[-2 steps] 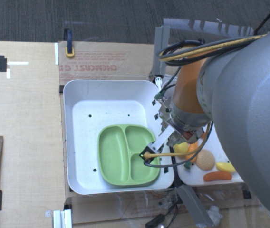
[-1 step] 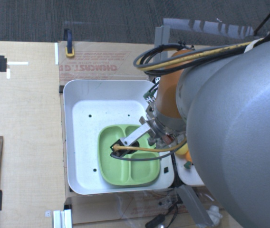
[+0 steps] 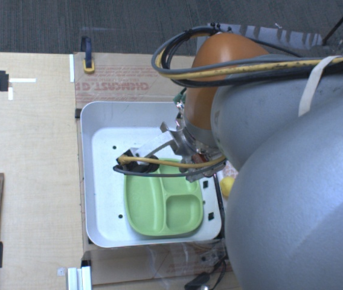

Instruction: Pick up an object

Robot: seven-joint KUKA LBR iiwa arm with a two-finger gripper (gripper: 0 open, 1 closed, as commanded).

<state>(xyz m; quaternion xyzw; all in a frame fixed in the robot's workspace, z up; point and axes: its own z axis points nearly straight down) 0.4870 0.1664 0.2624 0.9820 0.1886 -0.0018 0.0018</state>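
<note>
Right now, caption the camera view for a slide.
KUKA arm with its pincer over a green divided tray in a white bin.

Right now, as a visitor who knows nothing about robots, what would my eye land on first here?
The big grey arm with its orange band looms on the right, bending down over a white bin. In that bin lies a pale green divided tray, towards the bin's near right corner. A small yellow thing peeks out between the tray and the arm.
</note>
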